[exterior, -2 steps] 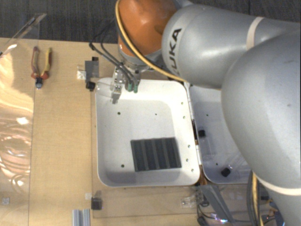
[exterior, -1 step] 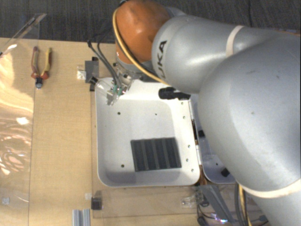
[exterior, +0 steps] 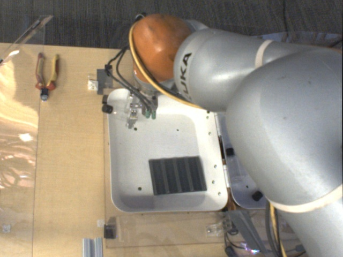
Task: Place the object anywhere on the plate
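A dark, ridged rectangular plate (exterior: 177,175) lies flat in the near half of the left white bin (exterior: 115,165). My gripper (exterior: 141,111) hangs over the far left corner of that bin, well beyond the plate and a little to its left. A small greenish bit (exterior: 154,113) shows at the gripper's lower end; whether it is the object or part of the tool is unclear. The orange band (exterior: 158,39) and the grey arm cover the bin's far edge.
The arm's bulk (exterior: 278,116) hides most of the right bin (exterior: 241,194). Red-handled pliers (exterior: 46,74) lie on the wooden bench at the far left. A small black block (exterior: 110,230) sits near the front edge.
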Motion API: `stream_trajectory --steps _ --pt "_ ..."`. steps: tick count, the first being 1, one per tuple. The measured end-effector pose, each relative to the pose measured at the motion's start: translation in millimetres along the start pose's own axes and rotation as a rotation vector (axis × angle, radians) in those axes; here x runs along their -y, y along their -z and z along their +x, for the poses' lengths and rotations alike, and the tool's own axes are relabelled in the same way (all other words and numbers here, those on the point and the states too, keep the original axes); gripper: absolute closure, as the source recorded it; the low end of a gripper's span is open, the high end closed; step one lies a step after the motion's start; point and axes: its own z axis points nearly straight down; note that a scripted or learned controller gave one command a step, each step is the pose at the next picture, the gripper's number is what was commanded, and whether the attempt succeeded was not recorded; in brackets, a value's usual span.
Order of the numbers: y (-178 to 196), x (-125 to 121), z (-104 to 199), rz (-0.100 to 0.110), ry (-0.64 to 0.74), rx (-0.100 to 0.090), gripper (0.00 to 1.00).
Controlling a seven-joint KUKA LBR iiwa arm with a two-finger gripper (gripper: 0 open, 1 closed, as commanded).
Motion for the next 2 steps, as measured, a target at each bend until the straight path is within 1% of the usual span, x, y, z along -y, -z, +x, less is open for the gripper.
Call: stream_trajectory --steps 1,2 --pt "-26 32 90 -0.007 0.338 -0.006 1.00" --pt "55 -10 51 -0.014 0.695 -0.011 1.00"
